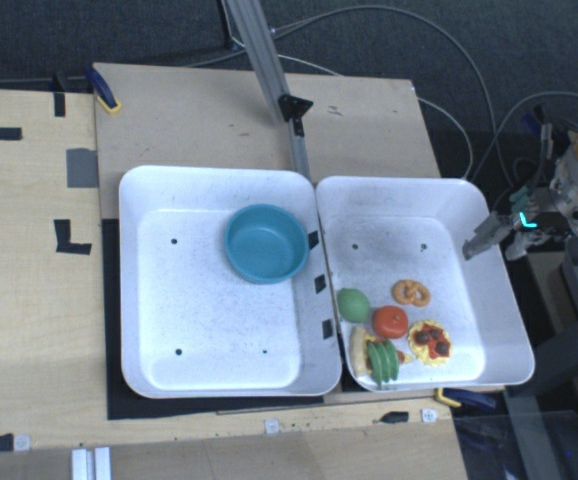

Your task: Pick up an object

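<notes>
So far nothing has been lifted — every object is seen lying in the bins, and the whole pick is left to do. The blue bowl [266, 243] sits in the left bin [159, 358], toward its upper right part. In the right bin [469, 208], the small items are clustered near the lower edge: a green ball [353, 304], a red tomato [390, 321], a pretzel [410, 292], a green pepper [382, 360] lying against a yellowish piece [358, 345], and a small pizza-like disc [430, 341].

The gripper [489, 236] is seen at the right bin's right rim, well apart from the cluster, with the arm reaching in from the right. Whether the pincer is released or clenched cannot be told — it is too small and dark. Nothing is seen between its tips. A move inward over the cluster would be judged the next need.
</notes>
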Robot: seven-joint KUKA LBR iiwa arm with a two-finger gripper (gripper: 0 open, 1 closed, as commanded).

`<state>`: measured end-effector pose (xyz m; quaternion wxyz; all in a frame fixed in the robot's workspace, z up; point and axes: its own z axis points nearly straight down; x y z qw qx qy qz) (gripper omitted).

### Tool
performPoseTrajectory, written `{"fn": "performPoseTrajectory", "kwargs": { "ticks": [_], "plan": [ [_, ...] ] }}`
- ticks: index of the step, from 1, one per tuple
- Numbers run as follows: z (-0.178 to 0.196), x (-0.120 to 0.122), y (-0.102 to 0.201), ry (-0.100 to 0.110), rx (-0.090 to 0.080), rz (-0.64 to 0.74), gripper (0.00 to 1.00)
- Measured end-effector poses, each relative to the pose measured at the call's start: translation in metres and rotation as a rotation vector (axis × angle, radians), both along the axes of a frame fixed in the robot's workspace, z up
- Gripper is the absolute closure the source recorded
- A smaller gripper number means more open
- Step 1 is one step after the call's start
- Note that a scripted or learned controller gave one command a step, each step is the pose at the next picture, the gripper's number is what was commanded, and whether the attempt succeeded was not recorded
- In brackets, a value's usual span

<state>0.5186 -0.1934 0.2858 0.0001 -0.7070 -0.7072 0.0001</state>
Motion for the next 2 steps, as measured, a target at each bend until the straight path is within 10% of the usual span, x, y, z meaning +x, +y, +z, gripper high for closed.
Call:
{"fn": "performPoseTrajectory", "kwargs": {
  "ticks": [2],
  "plan": [
    [-0.055,0.001,0.011,0.005,0.001,0.001,0.00]
  ]
}}
